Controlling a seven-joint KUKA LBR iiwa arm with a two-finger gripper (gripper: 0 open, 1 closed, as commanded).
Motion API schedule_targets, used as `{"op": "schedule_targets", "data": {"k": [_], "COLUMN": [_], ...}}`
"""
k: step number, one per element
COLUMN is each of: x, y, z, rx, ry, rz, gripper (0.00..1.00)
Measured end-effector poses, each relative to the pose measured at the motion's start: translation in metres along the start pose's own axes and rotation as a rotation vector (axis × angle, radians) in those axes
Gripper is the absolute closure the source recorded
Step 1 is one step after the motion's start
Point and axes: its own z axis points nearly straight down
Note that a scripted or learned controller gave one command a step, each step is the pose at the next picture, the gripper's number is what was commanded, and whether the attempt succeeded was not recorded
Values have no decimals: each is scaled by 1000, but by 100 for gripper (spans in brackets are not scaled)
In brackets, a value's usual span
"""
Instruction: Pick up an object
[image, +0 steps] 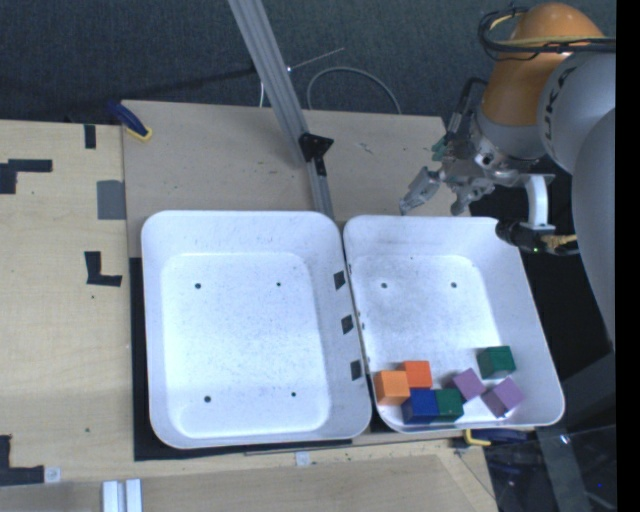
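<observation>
My gripper (438, 198) hangs above the far rim of the right bin (520, 300), its two grey fingers spread open with nothing between them. Well below it, along the near wall of that bin, lie several small blocks: two orange blocks (393, 385) (418, 374), a blue block (422, 404), a green block (449, 403), a dark green block (495, 360) and two purple blocks (467, 383) (502, 397). The blocks are far from the gripper.
The left bin (240, 320) sits beside the right one, sharing a middle edge. A slanted metal rail (285, 95) crosses the bench behind the bins. A white cable loop (350, 85) lies on the bench at the back.
</observation>
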Motion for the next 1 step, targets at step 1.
{"op": "schedule_targets", "data": {"k": [1], "x": [-41], "y": [-66], "z": [-72], "rx": [-7], "ry": [-1], "rz": [6], "gripper": [0]}}
